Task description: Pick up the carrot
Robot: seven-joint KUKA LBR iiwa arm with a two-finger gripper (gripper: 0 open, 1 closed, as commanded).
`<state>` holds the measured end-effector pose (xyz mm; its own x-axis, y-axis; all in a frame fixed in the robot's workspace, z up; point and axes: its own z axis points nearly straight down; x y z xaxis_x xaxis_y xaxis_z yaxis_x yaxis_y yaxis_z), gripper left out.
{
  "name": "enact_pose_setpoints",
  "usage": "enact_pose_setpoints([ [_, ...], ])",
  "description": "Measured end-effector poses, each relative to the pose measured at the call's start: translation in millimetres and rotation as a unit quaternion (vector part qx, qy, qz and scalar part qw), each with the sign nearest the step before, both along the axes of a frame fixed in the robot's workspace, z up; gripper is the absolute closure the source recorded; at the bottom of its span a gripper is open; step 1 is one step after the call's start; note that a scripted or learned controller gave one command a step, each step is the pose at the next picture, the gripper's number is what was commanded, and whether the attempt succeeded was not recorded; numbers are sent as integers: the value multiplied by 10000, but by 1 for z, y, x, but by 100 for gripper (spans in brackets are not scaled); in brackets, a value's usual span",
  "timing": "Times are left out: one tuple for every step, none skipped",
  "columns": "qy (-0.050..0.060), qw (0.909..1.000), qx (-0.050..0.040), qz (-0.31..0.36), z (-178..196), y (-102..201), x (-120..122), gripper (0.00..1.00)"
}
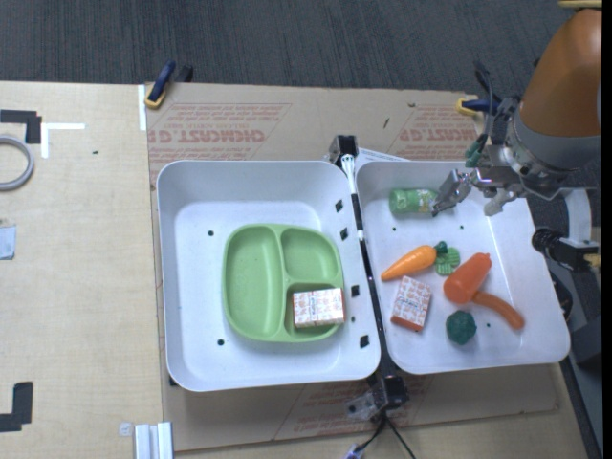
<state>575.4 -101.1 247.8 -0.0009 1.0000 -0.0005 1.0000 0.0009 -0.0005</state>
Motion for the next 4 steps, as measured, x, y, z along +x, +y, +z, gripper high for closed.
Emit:
enact_pose_setpoints([
  [-1,9991,2,434,-56,44,-16,0],
  [-1,9989,2,475,-56,65,-21,0],
  [3,9998,3,-182,-56,91,-43,0],
  [-6,9954,3,-961,-56,88,-46,0],
])
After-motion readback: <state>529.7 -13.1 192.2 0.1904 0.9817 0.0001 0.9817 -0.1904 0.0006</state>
